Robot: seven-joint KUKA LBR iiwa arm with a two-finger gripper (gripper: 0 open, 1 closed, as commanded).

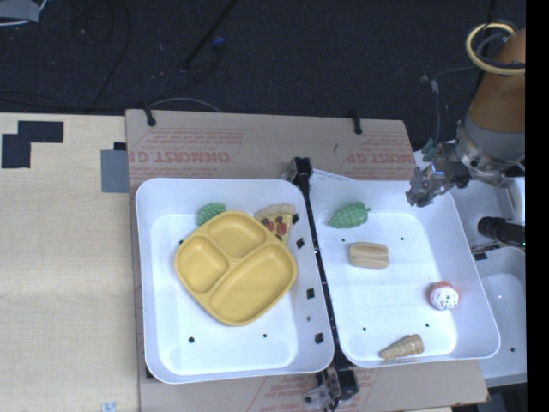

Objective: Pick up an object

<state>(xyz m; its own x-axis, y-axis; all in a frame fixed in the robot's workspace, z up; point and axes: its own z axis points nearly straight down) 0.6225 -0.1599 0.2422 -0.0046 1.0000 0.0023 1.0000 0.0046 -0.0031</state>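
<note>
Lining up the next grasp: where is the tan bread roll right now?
The bread roll lies in the right bin, upper middle, just below the green leafy piece and left of the gripper.

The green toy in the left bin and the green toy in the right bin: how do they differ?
The green toy in the left bin is partly hidden behind the yellow divided plate; the green toy in the right bin lies in full view. The left one touches the plate and looks smaller; the right one lies apart from the tan bread roll. Both are green, bumpy, and near their bin's far wall.
</note>
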